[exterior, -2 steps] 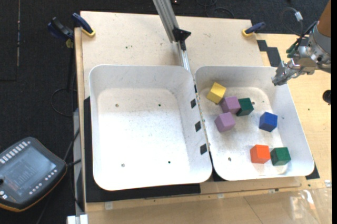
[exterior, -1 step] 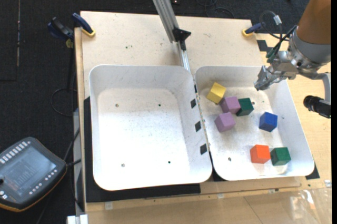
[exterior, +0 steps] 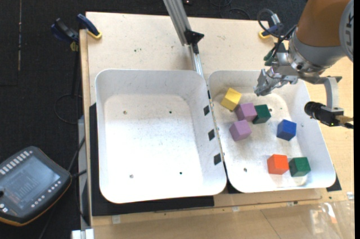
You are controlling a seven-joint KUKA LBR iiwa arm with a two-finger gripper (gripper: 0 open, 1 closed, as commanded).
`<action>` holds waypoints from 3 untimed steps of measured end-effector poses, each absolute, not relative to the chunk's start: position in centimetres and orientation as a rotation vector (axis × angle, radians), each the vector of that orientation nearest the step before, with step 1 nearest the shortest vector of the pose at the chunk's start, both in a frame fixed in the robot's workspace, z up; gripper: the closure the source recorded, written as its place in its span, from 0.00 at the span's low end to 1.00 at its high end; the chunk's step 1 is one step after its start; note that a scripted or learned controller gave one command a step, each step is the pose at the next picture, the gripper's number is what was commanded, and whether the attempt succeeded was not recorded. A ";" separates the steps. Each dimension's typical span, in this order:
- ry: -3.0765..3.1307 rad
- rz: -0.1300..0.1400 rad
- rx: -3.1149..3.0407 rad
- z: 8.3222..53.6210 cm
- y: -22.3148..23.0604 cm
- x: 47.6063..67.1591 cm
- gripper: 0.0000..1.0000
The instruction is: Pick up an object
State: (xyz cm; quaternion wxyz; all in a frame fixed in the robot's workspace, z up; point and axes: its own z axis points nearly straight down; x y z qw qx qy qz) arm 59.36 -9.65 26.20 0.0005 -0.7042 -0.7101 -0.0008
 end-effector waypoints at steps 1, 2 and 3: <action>-2.230 -0.002 -2.212 26.5 -4.6 59.2 1.00; -2.229 -0.001 -2.211 26.6 0.3 57.9 1.00; -2.229 0.001 -2.210 24.5 6.0 57.1 1.00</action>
